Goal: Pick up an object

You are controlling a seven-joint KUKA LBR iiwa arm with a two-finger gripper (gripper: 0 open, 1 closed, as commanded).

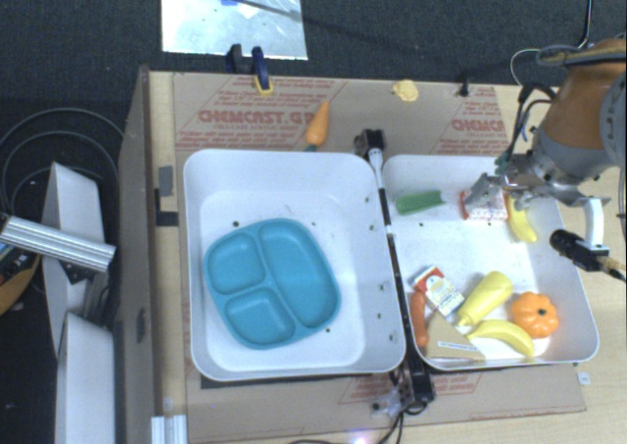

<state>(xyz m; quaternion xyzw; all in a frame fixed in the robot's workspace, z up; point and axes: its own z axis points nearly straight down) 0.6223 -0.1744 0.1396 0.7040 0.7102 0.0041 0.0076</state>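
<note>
Your pincer (487, 199) hovers low at the right bin's (588, 329) upper right, beside a small banana (520, 220); whether anything is pinched, I cannot tell. Likely mid-grasp.

Cardboard-topped bench (255, 104), two white bins (211, 177), carrot (317, 124)

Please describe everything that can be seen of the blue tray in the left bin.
The blue tray is a light blue divided plate, apparently plastic, with rounded corners. It has three compartments: one on the left, a larger one on the right and one at the near end. It lies flat, right side up, on the floor of the left bin, turned at a slant to the bin's walls. Its compartments hold nothing, and nothing but the bin touches it.
</note>
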